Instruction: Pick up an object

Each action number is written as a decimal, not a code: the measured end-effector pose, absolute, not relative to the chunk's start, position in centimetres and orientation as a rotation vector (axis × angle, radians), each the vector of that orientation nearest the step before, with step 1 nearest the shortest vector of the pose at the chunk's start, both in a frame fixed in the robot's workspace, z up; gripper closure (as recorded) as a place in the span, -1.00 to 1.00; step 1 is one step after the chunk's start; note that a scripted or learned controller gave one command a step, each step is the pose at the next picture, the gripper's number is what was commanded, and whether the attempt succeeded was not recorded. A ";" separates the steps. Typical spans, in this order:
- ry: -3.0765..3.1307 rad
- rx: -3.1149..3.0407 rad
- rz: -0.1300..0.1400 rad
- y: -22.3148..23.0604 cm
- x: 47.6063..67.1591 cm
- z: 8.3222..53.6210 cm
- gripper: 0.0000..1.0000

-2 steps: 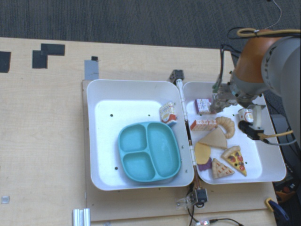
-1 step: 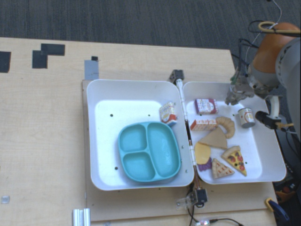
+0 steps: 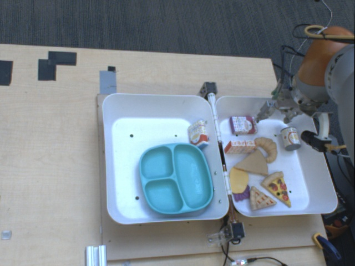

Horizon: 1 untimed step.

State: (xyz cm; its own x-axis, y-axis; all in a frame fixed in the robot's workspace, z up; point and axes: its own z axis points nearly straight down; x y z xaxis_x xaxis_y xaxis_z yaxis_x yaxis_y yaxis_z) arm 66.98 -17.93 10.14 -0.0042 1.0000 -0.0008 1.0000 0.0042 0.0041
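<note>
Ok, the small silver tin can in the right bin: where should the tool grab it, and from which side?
Probably from above, closing across the rounded sides of the small silver tin can at mid-length. It appears to lie tipped over near the right white bin's far end, with bare floor around it, though the brown croissant sits close on its left. Avoid the flat ends, which give less to pinch.

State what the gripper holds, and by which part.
Nothing: the gripper hovers over the right bin's far edge, with no object between its fingers.

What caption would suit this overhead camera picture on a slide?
Grey arm's tool hovers at the right bin of toy food; a blue divided plate fills the left bin.
</note>
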 end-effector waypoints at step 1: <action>2.219 2.216 0.003 -13.1 60.9 8.6 -1.00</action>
